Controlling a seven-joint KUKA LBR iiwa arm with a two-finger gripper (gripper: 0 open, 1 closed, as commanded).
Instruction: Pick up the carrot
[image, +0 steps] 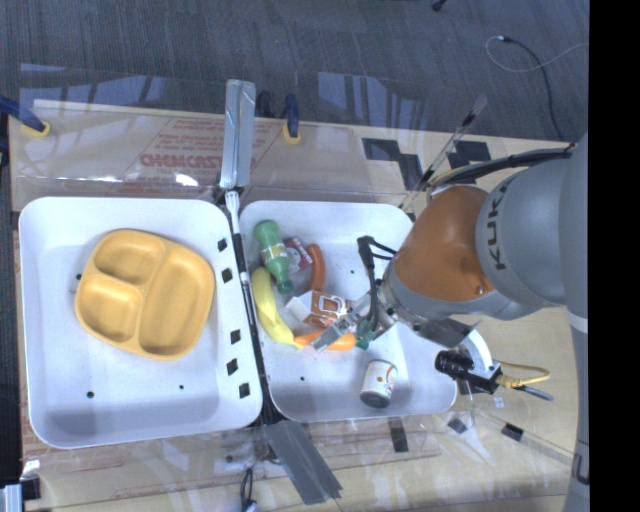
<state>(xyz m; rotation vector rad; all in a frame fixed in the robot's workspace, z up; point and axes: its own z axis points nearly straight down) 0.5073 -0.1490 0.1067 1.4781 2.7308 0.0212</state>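
Note:
The carrot (342, 344) is a small orange piece lying on the floor of the right bin (425, 400), near its middle. My gripper (346, 332) has come in from the right and is down right over the carrot, covering part of it. The grey arm with its orange band (445, 255) hangs over the bin's right half. From this angle I cannot see whether the carrot is gripped.
Close around the carrot in the right bin are a yellow banana (268, 305), a green bottle (272, 250), a reddish sausage (317, 264), an orange-and-white packet (322, 304) and a small can (379, 383). The left bin (50, 400) holds a yellow divided plate (146, 292).

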